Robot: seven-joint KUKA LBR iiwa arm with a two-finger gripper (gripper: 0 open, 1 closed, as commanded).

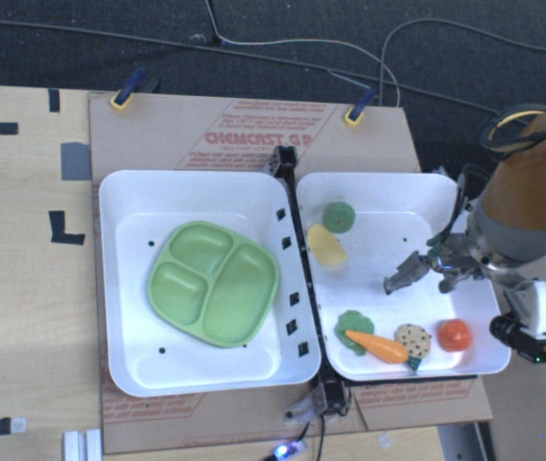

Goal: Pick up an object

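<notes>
1. Nearest the camera, just below the near rim of the right bin [402, 374], a dark clip [319, 401] grips the board edge. Its shape is hard to make out.
2. Along the near wall inside the right bin lie four items in a row: a green leafy piece [351, 324], an orange carrot [376, 346] lying partly over it, a speckled round biscuit [413, 339] touching the carrot's tip, and a red tomato [455, 334] just beside the biscuit.
3. Above the mid floor of the right bin hangs the gripper [424, 272], dark and blurred. Whether it is released or clenched cannot be told, and nothing is seen held in it. It is apart from every item, with the biscuit and tomato nearest.
4. The arm [517, 200] crosses the right bin's right wall, hiding part of it, and is cut off at the picture edge.
5. Toward the far left of the right bin lie a pale yellow piece [327, 246] and, just beyond it, a round green piece [339, 217], both near the wall shared with the other bin.
6. Left of the right bin sits the left bin [109, 257], holding a green divided plate [215, 281], tilted askew.
7. Beyond the right bin, a printed cardboard sheet [253, 133] is pinned by two yellow clamps [357, 111].
8. Farthest, cables [388, 65] trail over dark flooring.
</notes>
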